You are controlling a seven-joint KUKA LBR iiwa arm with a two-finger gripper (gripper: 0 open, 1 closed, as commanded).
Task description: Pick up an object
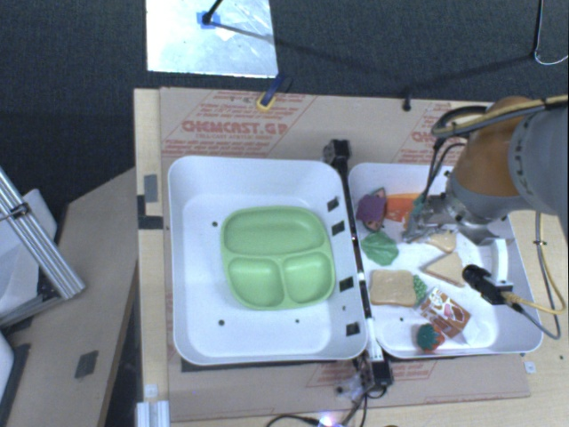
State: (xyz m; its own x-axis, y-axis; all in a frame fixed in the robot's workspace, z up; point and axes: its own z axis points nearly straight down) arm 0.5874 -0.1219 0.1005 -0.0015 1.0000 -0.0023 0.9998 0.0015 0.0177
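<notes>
The hand [416,225] hangs low over the right one of 2 white bins [520,327], at the end of the grey arm [533,163] that reaches in from the view's right. From this slant I cannot tell whether it is wide, narrow, or closed on anything.

The things to be picked lie around it in that same bin. Just beside the hand, toward the view's left and a little farther up, sits a purple piece [371,208]. An orange piece [402,205] lies between that and the hand, so close that I cannot tell whether they touch. Below the hand and to its left lies a green leafy piece [380,249]. On its other side, just beside it, a small pale slab [442,241] shows. Below that lies a tan triangular wedge [444,271].

Farther down from the hand, a square slice of toast [392,286] lies flat near the bin's left wall. Lower still, toward the near rim, lie a red-and-white packet [444,314] and a small dark green lump [428,335], just beside each other.

Well apart from the hand, to its left in the view, the left bin [191,327] holds a light green plate [276,258] with 3 compartments. Both bins rest on the table [231,118], on a brown sheet with red print.
</notes>
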